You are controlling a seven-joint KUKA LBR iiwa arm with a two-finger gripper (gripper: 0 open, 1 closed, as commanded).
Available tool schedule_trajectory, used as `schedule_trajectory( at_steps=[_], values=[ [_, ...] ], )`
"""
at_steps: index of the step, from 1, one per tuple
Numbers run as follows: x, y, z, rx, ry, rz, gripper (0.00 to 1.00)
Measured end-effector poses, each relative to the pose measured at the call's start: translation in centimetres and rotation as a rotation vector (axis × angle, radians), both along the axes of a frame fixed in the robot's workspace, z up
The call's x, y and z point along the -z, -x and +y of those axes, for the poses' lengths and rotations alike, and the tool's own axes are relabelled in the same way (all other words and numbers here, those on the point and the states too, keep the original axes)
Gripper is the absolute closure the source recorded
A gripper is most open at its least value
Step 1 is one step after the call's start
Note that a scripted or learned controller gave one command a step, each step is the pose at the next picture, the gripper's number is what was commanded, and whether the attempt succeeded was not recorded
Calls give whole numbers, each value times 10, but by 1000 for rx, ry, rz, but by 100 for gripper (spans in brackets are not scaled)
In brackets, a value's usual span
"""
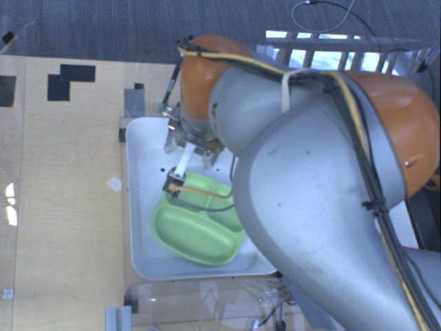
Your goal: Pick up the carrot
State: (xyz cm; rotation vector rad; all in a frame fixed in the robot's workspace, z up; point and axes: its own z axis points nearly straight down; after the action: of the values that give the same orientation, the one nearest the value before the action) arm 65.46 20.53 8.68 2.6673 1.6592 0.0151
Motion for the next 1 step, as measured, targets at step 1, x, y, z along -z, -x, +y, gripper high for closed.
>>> schedule_trajectory(
  at_steps=[1],
  values=[
    [-68, 3, -8, 53, 3, 6, 0]
  ],
)
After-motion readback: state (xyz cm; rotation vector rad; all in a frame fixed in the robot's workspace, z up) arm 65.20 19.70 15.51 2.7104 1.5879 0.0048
